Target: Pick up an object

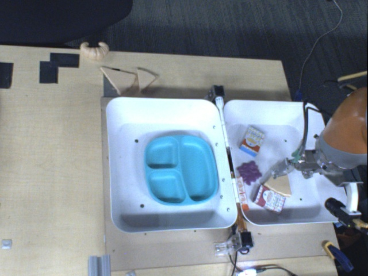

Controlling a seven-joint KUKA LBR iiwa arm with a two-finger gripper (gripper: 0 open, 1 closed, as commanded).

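A grey robot arm with an orange band (pixel 348 132) reaches into the right-hand shallow white bin (pixel 287 115) on the tabletop, its hand (pixel 275 173) low over a pale tan wedge-shaped block (pixel 280 184) near the bin's front edge. Whether the hand is open or closed on anything cannot be told. Nothing looks lifted, so the pick appears unfinished. A red-and-white small carton (pixel 270 199) lies just beside the wedge, its long axis slanting toward the front right corner. A purple crumpled lump (pixel 249 170) sits near the left wall; an orange-and-white small box (pixel 252 140) lies nearer the back. The left bin (pixel 123 154) holds a turquoise divided tray (pixel 181 168).
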